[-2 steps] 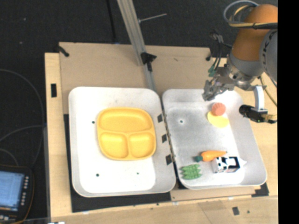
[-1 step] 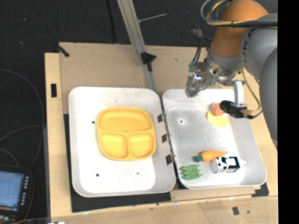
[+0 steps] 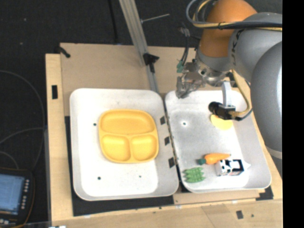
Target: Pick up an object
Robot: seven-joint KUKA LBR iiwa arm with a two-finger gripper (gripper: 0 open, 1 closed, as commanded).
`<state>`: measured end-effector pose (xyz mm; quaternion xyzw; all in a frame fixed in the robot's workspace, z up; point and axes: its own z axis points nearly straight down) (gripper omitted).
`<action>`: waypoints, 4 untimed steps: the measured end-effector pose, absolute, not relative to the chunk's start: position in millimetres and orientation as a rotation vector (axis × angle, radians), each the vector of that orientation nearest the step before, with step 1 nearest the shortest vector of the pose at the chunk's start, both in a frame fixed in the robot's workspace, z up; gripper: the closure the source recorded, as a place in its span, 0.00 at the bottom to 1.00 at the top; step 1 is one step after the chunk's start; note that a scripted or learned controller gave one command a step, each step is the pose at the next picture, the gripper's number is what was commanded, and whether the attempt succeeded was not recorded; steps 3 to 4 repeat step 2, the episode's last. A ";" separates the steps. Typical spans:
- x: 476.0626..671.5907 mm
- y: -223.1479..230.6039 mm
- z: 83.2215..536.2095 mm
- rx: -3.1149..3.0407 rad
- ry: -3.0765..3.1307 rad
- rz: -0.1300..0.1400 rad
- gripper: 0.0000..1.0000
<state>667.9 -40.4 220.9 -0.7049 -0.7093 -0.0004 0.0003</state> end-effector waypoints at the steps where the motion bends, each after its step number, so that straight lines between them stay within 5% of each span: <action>1: 673.4 13.3 236.9 -2.213 -2.231 -0.005 1.00; 2: 674.8 75.7 234.2 -2.212 -2.231 -0.003 1.00; 4: 674.8 75.7 234.2 -2.212 -2.231 -0.003 1.00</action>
